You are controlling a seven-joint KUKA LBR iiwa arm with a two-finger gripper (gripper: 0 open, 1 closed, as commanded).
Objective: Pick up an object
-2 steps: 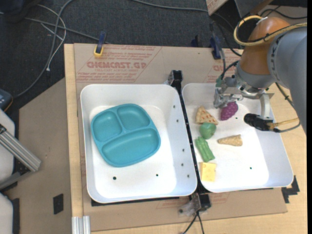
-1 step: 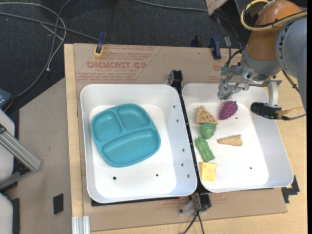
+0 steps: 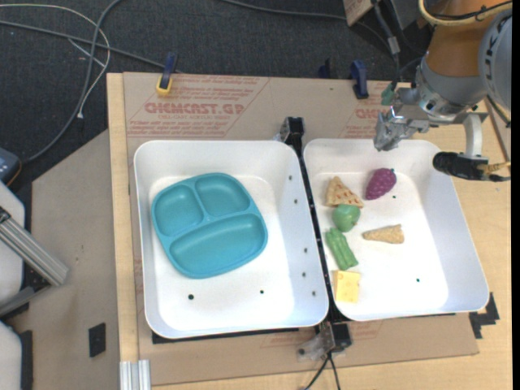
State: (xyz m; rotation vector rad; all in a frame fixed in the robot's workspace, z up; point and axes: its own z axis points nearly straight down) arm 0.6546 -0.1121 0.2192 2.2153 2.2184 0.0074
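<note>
Yellow cheese block [image 3: 347,286] below the grapes [image 3: 380,183] looks light, rigid; I'd pinch its sides. Gripper [image 3: 388,135] state unclear.

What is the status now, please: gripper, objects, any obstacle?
Gripper over right bin's far rim, holding nothing. Grapes nearest, untouched. Nothing in the way.

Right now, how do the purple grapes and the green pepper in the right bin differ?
The purple grapes are a knobbly bunch, while the green pepper is a smooth, elongated piece. The grapes lie near the bin's far side, close to the gripper; the pepper lies nearer the front, along the divider. The grapes sit apart from other items; the pepper lies close below a round green piece. Both rest in the right bin.
</note>
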